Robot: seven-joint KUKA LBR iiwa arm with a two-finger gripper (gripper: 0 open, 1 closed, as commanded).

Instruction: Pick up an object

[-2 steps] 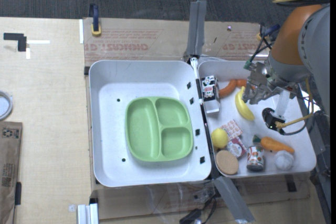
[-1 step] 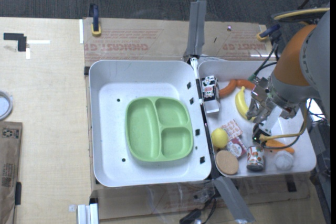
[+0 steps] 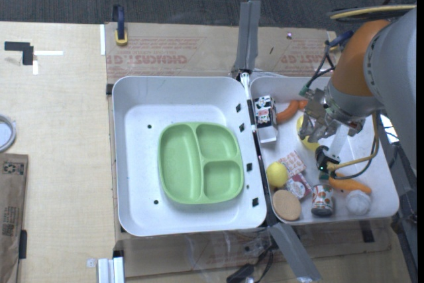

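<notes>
Hovering over the right-hand shallow white bin (image 3: pixel 381 199), the two-finger gripper (image 3: pixel 313 132) is sitting just above a yellow rounded thing (image 3: pixel 305 136) near the bin's middle; can't tell its state from here, the wrist is blocking it. That yellow piece is looking like light, smooth plastic toy food, prob. slippery, so gripping across its narrow width seems best. The small black-and-white carton (image 3: pixel 264 111) is showing print too small to read. Reversed red lettering is running along the cardboard sheet (image 3: pixel 165 50) behind.
</notes>
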